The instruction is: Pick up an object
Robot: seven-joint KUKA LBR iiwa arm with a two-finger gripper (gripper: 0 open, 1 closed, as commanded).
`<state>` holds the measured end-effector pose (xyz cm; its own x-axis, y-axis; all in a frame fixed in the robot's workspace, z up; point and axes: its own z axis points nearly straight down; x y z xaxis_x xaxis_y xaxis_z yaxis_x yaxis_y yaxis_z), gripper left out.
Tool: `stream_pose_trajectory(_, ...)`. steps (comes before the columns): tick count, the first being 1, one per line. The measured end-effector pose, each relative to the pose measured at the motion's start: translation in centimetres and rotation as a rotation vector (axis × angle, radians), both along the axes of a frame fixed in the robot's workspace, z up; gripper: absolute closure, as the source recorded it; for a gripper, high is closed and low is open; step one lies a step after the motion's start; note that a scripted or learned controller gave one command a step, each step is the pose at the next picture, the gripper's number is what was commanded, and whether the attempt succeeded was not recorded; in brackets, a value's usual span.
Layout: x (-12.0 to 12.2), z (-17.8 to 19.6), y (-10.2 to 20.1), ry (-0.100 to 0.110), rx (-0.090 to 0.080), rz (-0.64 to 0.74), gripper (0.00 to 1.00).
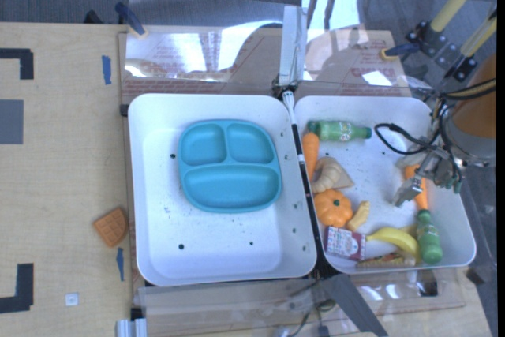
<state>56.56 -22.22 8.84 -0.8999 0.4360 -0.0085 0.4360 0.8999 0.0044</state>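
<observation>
The pincer [412, 189] is hanging low in the right bin [379, 113], near its right wall, just beside an orange carrot [420, 187]; whether its tips are apart or together cannot be told. A banana [394, 239] is lying near the front, and a blue divided plate [230, 165] is sitting in the left bin [158, 249].

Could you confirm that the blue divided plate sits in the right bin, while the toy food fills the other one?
Not quite: the camera view shows the blue divided plate in the left bin. The toy food, such as the pumpkin and banana, lies in the right bin.
</observation>
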Motion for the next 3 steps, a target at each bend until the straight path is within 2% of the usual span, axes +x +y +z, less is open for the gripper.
stream_pose_trajectory(1,-1.0,0.0,0.2,-0.001,0.004,-0.152,0.0)
stream_pose_trajectory(2,-4.1,0.0,0.7,-0.001,0.004,-0.23,0.0)
stream_pose_trajectory(3,-3.7,1.4,0.5,-0.016,-0.002,-0.228,1.0)
